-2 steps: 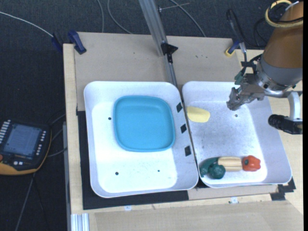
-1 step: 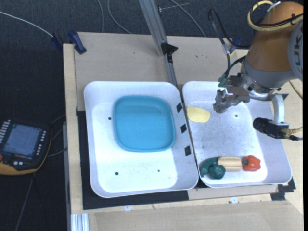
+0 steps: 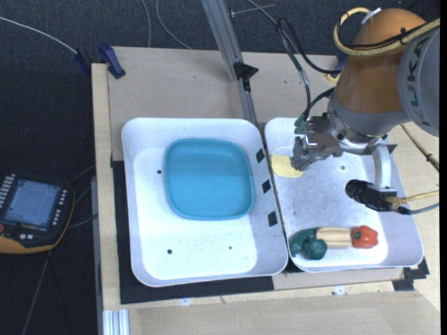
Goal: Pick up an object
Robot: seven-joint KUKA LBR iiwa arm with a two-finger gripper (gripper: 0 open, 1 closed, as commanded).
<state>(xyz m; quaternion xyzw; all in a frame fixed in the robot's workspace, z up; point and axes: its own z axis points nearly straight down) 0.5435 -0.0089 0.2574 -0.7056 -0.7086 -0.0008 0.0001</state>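
The claw (image 3: 302, 160) hangs low over the back left corner of the right bin (image 3: 328, 199), close to the wall it shares with the left bin (image 3: 202, 248). The yellow piece (image 3: 284, 166), pale and flat, lies on the bin floor at that same corner. It shows on the claw's left and a little nearer the camera, with its right edge hidden under the claw. The two are either touching or just beside each other; at this slant I cannot tell which, nor whether the claw is wide or narrow. Nothing can be seen held in it.

That is the relation the next move probably turns on. The yellow piece is the nearest thing by far, and its visible part sits off-centre from the claw, toward the shared wall. A straight drop may catch only its edge, so a small shift to the left looks needed, with little room before the wall.

The other candidates lie in a row along the front wall of the right bin, well apart from the claw: a green lump (image 3: 309, 246), a tan stick (image 3: 334, 237) lying left to right, and a red piece (image 3: 364, 237). A blue tray (image 3: 209, 179) rests in the left bin.
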